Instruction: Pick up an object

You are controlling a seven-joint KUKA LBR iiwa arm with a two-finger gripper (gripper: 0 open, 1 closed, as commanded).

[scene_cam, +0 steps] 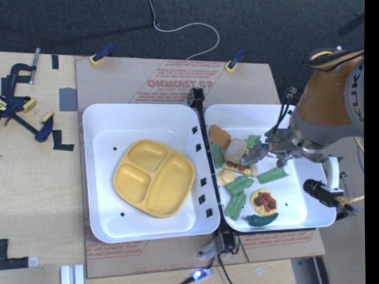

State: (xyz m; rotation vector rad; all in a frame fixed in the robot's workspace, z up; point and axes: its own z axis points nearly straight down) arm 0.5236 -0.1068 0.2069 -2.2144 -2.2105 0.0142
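Jaws [256,155] low in right bin [296,215], among toy food [240,184].

Bright, even overhead light (soft shadows only), slightly soft focus throughout.

Two white bins: left bin [95,176], right bin [296,218]. One yellow divided plate [154,177]. One small pizza toy [263,201]. One brown bread piece [219,136]. About five green vegetable pieces [239,184], count uncertain in the clutter.
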